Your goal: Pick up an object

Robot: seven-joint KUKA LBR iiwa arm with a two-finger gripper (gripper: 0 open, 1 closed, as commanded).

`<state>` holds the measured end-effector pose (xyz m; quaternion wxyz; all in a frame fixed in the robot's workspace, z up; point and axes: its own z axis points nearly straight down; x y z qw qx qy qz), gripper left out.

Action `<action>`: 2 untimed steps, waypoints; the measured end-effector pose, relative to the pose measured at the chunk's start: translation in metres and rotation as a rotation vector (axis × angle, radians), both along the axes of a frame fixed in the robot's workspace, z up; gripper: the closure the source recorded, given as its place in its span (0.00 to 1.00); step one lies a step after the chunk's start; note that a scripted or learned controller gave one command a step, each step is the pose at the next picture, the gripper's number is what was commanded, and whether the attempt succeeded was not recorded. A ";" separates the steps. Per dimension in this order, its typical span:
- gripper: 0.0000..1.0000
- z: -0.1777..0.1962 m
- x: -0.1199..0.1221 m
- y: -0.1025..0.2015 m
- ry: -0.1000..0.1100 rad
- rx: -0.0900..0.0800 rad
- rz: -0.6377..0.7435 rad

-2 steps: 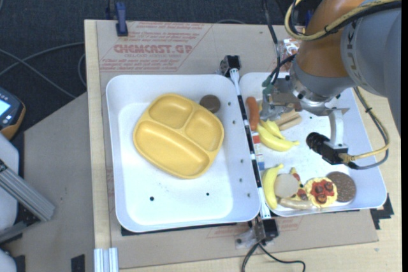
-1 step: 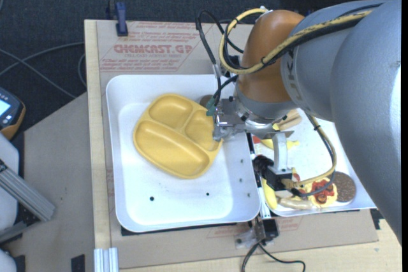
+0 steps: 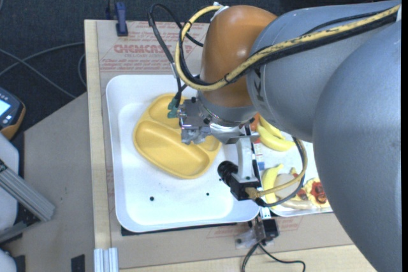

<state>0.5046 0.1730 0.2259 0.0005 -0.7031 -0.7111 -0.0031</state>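
Observation:
A yellow two-lobed dish (image 3: 167, 146) lies in the left white bin (image 3: 127, 194), towards its middle and back. My arm comes in from the right, and its orange wrist band (image 3: 231, 54) and grey flange hang right over the dish's right side. The gripper (image 3: 191, 130) points straight down onto the dish's right edge, mostly hidden under the wrist. A yellow banana-like piece (image 3: 275, 136) and other small yellow and white items (image 3: 280, 185) lie in the right bin, partly covered by the arm.
Black and yellow cables (image 3: 175, 54) loop off the wrist over the back of the left bin. A blue clamp (image 3: 119, 17) stands at the board's far left corner. Two small dark specks (image 3: 152, 199) mark the left bin's floor.

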 end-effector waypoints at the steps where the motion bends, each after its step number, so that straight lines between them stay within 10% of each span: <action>1: 1.00 -0.015 -0.003 -0.044 0.008 -0.007 -0.016; 2: 1.00 -0.004 -0.026 -0.100 0.007 -0.007 -0.018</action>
